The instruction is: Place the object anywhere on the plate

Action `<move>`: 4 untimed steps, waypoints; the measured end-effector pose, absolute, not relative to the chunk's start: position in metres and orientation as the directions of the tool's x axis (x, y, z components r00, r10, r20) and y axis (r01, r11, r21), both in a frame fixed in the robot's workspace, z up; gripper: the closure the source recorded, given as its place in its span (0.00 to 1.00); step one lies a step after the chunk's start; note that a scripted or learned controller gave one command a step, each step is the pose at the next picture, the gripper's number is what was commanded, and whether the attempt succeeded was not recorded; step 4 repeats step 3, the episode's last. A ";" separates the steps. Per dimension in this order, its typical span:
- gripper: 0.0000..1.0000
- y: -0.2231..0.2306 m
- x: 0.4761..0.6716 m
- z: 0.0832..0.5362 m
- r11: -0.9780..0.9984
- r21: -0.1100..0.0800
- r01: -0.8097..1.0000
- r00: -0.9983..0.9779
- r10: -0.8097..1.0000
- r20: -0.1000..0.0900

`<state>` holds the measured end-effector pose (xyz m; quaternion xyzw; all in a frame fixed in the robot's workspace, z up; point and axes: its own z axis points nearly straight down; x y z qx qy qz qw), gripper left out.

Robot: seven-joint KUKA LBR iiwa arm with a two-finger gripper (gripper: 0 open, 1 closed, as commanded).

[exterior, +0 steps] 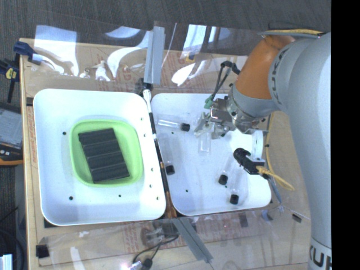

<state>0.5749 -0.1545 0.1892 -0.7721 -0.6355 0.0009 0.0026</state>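
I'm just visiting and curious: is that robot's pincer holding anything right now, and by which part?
It cannot be told. The pincer hangs low over the right bin, among small clear, black-capped tubes; the picture is too unclear to show anything in its grip.

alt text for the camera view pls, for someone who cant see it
A dark ridged block lies on a green plate in the left white bin. The grey and orange arm reaches from the right, its gripper over the right bin, which holds several small clear vials with black caps.
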 end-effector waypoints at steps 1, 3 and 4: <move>1.00 -0.076 0.540 0.208 -0.127 -0.005 0.992 0.127 0.992 0.001; 0.00 -0.023 0.499 0.190 0.019 -0.006 1.000 -0.019 1.000 0.000; 0.00 -0.023 0.499 0.190 0.019 -0.006 1.000 -0.019 1.000 0.000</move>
